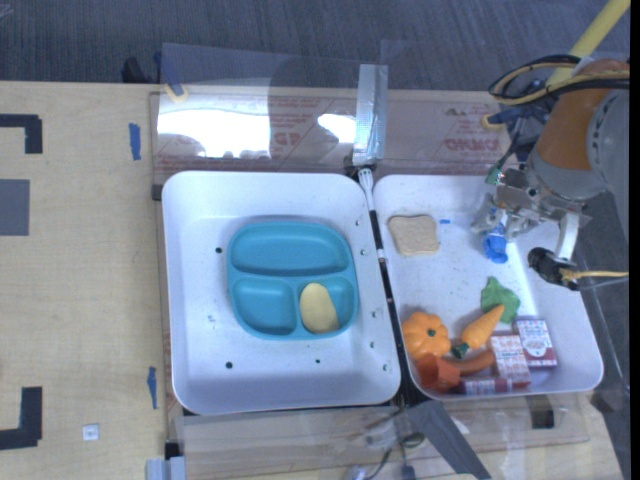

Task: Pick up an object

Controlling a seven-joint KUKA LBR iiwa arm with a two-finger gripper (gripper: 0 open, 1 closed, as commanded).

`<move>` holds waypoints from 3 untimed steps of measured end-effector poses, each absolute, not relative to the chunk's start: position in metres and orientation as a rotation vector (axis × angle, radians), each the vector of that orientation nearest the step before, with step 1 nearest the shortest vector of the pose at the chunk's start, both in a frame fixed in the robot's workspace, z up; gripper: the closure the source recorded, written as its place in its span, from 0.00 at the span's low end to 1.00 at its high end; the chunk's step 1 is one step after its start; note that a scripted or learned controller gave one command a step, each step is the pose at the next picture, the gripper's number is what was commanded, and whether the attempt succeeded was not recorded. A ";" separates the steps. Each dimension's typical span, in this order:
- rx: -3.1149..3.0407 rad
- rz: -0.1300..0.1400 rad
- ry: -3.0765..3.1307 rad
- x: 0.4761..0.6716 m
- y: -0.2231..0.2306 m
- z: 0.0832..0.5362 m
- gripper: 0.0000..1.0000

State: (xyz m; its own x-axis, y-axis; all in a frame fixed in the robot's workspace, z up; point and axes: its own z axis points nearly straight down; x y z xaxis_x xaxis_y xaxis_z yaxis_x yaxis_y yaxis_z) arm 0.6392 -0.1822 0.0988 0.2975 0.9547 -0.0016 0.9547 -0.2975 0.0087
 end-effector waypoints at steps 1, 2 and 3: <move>2.581 0.020 1.777 0.671 -0.112 0.229 1.00; 2.588 0.015 1.765 0.645 -0.116 0.328 1.00; 2.635 0.009 1.699 0.649 -0.137 0.413 1.00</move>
